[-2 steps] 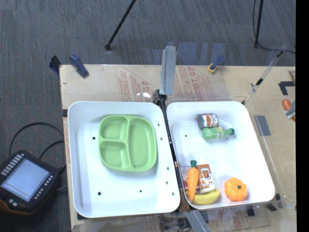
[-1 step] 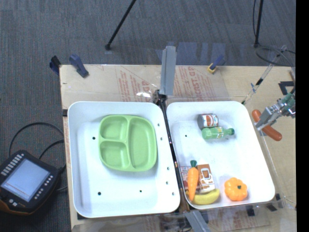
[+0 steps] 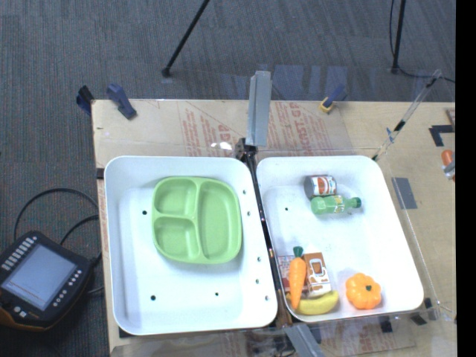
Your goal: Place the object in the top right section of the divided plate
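Plate: green divided plate [image 3: 198, 220] lies in the left bin [image 3: 119, 236], its long section toward the right bin [image 3: 387, 222].
Candidates: can [image 3: 320, 185], green bottle [image 3: 335, 205], carrot [image 3: 297, 277], small carton [image 3: 317, 268], banana [image 3: 318, 304], orange pumpkin [image 3: 364, 291], all in the right bin.
Key relation: every object lies right of the plate, across the divider.
Pincer: I cannot tell its state.
Judgement: nothing picked yet.
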Tool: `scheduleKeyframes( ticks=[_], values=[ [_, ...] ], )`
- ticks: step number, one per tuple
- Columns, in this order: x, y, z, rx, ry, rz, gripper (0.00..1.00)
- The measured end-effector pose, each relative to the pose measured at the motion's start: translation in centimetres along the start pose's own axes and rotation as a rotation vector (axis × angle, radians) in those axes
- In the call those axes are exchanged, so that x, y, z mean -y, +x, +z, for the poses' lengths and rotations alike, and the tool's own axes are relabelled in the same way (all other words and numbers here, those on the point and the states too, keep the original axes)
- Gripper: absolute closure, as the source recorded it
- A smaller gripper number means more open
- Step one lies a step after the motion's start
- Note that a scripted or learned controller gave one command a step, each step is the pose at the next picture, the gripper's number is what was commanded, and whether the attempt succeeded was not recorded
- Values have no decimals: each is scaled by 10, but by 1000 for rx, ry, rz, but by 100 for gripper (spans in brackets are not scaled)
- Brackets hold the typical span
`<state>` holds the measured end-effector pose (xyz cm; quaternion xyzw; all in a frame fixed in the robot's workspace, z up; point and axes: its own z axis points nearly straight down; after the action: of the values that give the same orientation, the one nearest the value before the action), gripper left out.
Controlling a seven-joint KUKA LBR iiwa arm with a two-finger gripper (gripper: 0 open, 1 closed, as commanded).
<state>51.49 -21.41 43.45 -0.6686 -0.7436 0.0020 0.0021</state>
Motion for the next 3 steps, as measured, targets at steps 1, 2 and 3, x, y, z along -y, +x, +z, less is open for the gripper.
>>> scheduleKeyframes(
  ticks=[1, 2, 3],
  values=[
    [34, 22, 201, -4, 2, -188, 100],
    [-20, -1, 57, 0, -2, -359, 100],
    [36, 5, -1, 1, -3, -419, 100]
  ],
)
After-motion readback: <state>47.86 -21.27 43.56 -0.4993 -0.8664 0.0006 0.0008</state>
